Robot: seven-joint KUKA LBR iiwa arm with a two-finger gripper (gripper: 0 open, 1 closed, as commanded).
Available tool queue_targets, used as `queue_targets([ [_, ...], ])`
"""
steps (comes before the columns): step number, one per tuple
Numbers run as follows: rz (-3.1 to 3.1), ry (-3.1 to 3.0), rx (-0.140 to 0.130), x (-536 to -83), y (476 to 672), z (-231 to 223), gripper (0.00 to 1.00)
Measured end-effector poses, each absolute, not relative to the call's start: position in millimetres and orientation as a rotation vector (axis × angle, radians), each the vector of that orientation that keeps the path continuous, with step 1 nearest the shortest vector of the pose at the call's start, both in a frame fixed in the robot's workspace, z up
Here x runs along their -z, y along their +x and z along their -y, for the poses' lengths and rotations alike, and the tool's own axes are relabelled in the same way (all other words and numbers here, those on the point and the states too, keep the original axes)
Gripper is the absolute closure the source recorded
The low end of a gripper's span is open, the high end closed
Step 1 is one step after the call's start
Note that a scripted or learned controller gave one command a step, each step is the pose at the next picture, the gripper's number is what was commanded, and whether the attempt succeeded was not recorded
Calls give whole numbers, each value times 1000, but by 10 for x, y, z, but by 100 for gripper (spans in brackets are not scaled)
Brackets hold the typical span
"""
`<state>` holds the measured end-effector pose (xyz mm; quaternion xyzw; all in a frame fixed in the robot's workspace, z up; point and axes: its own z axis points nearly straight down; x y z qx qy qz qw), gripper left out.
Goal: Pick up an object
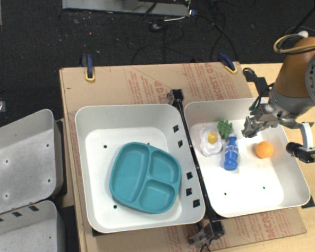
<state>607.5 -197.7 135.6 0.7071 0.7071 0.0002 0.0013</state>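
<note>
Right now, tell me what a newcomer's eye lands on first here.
The teal divided plate lies alone in the left bin. In the right bin, an orange ball, blue bottle, toy fried egg and green piece cluster beside the gripper.

In the right bin [268, 196], the lower half of the floor is open. The toys crowd the upper part: a fried egg [211, 140], a green piece [224, 127], a blue bottle [230, 153] and an orange ball [264, 150] (all close together).
</note>
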Motion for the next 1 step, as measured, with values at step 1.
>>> queue_targets([
  [1,-2221,2213,-6,-1871,6150,1890,100],
])
